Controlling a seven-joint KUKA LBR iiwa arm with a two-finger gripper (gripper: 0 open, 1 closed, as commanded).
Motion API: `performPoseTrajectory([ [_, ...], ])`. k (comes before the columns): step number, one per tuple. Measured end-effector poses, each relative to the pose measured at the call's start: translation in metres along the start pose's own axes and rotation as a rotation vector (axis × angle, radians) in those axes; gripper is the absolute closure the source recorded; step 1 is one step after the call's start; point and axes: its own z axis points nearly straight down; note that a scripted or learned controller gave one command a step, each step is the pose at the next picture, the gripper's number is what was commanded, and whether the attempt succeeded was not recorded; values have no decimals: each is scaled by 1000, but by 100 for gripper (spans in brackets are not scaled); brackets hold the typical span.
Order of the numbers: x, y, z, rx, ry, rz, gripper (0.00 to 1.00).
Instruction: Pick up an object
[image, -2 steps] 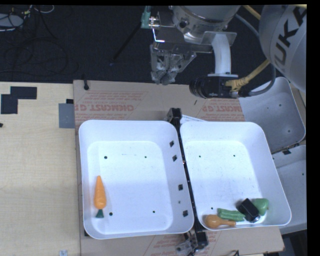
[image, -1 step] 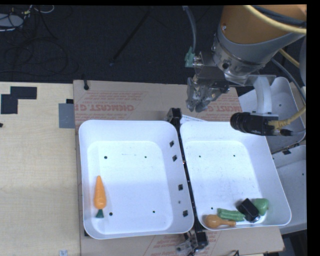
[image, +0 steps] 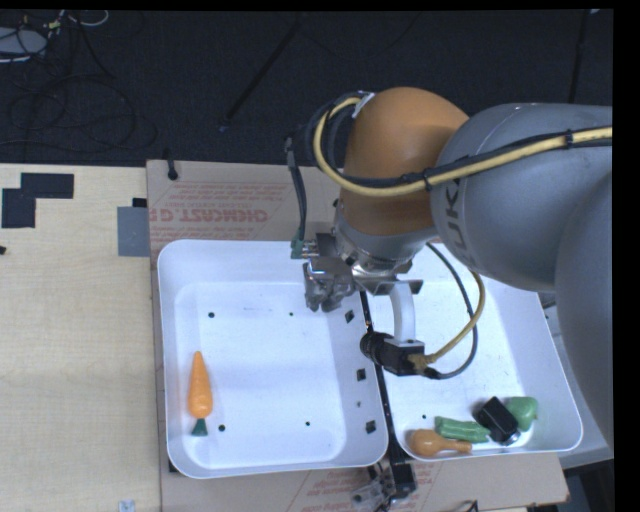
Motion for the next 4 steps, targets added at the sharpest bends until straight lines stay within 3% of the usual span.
performPoseTrajectory([
  [1,-17,49,-131,-33,5,3,100],
  [2,57,75,-200,-27,7,-7,100],
  [3,127,73,-198,-17,5,-8,100],
  [4,58,72,-297,-27,4,4,100],
])
